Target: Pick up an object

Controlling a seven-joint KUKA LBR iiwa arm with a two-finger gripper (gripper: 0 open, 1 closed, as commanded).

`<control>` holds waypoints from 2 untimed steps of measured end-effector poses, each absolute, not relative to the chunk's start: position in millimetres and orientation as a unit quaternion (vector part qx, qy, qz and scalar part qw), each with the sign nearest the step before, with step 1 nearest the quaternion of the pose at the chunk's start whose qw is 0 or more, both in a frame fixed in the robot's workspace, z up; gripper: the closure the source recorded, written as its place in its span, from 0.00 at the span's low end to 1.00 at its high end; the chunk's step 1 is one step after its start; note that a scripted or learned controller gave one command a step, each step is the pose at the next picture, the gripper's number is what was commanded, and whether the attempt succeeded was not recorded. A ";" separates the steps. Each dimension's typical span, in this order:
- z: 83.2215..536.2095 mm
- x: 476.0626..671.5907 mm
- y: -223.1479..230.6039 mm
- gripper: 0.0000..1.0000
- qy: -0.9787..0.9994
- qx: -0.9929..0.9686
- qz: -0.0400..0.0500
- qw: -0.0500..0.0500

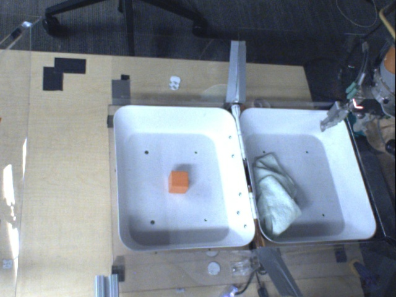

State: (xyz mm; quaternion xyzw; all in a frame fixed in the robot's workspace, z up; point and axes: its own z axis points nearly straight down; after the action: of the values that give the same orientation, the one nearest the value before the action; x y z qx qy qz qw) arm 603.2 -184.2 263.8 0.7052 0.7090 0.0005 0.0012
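Note:
An orange block (179,182) lies near the middle of the left bin (133,119). A crumpled white cloth (275,197) rests in the right bin (322,224), against its left wall. My gripper (332,117) hangs at the right bin's far right corner, over the rim, well away from both objects. Nothing shows between its fingers.
A metal divider post (236,73) stands between the bins at the back. Black tape marks (62,72) lie on the wooden bench at the far left. Cables and arm hardware (374,98) crowd the right edge. A chair base (127,5) stands beyond the bench.

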 end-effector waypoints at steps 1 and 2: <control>96.6 632.6 -156.2 0.00 0.716 0.698 0.002 0.003; 108.4 634.6 -155.1 1.00 0.717 0.697 0.004 0.005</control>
State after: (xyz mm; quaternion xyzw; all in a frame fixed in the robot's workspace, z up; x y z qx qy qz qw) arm 634.6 -155.1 108.4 0.6967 0.7173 0.0037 0.0048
